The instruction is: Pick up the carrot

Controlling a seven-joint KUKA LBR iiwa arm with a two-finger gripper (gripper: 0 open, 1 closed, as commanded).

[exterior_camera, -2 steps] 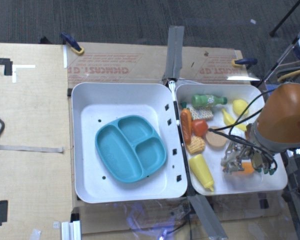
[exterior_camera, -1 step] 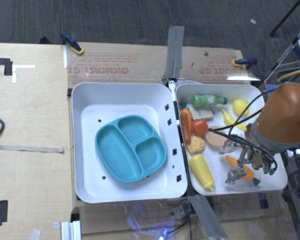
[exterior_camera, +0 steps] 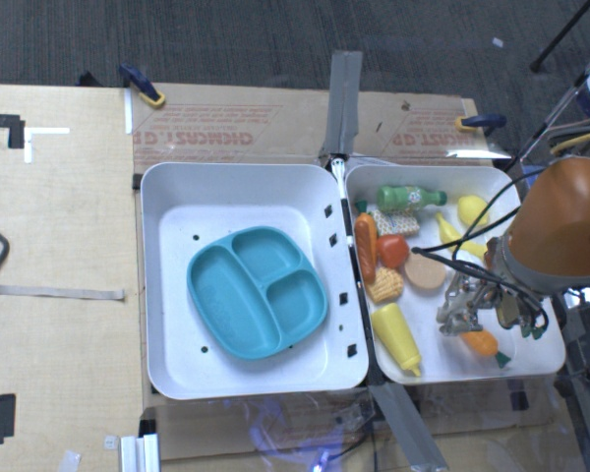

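The carrot (exterior_camera: 482, 343), small and orange with a green top, lies on the floor of the right bin (exterior_camera: 428, 370) near its front right corner. My gripper (exterior_camera: 459, 315) hangs just above and to the left of it, fingertips pointing down close to the carrot's left end. Nothing shows between the fingers. The arm's orange band (exterior_camera: 562, 219) looms over the bin's right side and hides part of it.
The right bin also holds a green bottle (exterior_camera: 409, 198), a lemon (exterior_camera: 471, 209), a banana (exterior_camera: 450, 230), a hot dog (exterior_camera: 366, 243), a red piece (exterior_camera: 393, 252), a waffle piece (exterior_camera: 385, 285) and a yellow bottle (exterior_camera: 396, 333). A blue divided plate (exterior_camera: 258, 291) sits in the left bin (exterior_camera: 167, 293).
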